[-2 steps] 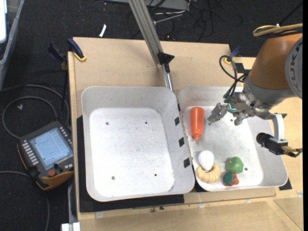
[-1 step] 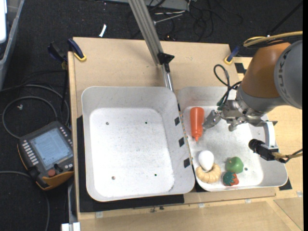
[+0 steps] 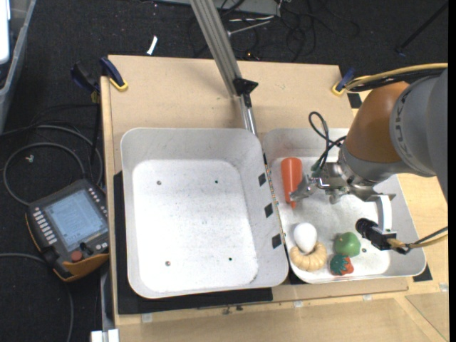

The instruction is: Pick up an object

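pincer (image 3: 298, 193) beside upright-lying orange carrot (image 3: 291, 176)

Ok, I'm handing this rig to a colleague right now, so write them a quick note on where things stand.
Gripper: down in the right bin, its tip beside the orange carrot; whether the fingers are open or shut cannot be read, and nothing visibly sits between them.
Objects: all in the right bin. The carrot lies by the left wall; the white egg, tan squash, green apple and strawberry cluster along the near edge.
Done: arm has reached into the bin.
Left: grasp one object, probably the carrot as the nearest, and lift it clear.
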Controlling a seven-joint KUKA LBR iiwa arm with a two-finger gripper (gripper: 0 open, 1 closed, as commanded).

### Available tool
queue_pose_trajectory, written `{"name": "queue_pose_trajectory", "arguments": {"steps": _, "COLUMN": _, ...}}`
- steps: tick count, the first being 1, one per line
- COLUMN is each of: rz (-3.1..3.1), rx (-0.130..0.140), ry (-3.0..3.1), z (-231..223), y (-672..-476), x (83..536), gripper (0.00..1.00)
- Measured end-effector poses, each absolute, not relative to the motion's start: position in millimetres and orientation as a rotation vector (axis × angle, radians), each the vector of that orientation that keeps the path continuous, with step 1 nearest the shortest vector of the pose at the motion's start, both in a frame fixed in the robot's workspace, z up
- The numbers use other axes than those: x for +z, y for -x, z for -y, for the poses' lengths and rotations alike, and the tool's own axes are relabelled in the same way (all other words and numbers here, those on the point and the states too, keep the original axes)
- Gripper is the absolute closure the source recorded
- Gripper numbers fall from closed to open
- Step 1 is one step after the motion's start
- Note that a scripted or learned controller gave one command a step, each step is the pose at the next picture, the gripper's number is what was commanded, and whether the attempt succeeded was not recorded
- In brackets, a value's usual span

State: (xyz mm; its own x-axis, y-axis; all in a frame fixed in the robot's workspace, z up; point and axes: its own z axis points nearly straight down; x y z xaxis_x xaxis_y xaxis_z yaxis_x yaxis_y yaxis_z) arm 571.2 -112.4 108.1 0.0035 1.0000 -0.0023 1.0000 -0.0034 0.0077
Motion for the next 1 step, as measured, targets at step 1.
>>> {"name": "queue_pose_trajectory", "arguments": {"steps": 1, "rz": -2.221, "rx": 0.0, "ry": -2.222, "z": 111.9, "y": -571.5, "x": 95.1, "gripper": 0.0}}
